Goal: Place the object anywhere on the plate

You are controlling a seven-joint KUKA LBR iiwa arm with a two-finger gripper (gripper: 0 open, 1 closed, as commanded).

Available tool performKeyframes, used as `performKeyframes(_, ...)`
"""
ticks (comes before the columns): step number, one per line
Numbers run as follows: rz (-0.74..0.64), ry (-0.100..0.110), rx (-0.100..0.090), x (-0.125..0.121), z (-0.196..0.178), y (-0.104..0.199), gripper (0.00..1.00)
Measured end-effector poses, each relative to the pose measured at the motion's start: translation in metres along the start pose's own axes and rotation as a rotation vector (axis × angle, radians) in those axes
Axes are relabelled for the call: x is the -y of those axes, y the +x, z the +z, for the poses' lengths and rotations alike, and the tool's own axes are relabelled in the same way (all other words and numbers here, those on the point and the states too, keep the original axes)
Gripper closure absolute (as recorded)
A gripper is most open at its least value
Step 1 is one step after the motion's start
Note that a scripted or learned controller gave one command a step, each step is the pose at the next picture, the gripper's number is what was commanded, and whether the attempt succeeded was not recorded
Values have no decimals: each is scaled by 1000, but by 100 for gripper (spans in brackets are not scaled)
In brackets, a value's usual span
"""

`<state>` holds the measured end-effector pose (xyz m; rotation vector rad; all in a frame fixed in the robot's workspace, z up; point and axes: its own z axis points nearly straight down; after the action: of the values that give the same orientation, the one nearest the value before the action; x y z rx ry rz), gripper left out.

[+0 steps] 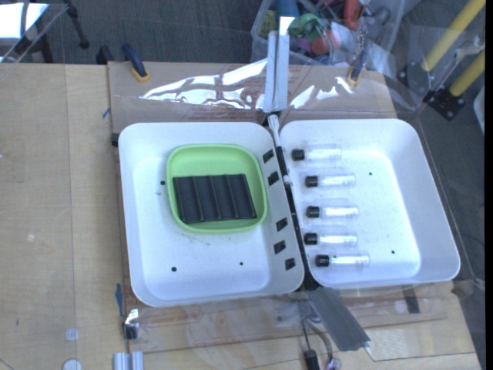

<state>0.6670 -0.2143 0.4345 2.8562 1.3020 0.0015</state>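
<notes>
One capped tube (333,181), apparently clear plastic, was best gripped across its middle and carried level to the green plate (216,160); the jaws' state could not be told.

You find no readable text, label, brand, number or sign anywhere here. The green plate (216,187) bears no print, and neither does the dark ridged insert (213,198) lying on it. To the right of the plate, the five clear tubes (333,207) with black caps carry no marking you can make out.
</notes>
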Motion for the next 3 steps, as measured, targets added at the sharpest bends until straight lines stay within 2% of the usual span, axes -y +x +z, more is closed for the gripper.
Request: performKeyframes(3, 0, 0, 0, 0, 0, 0, 0)
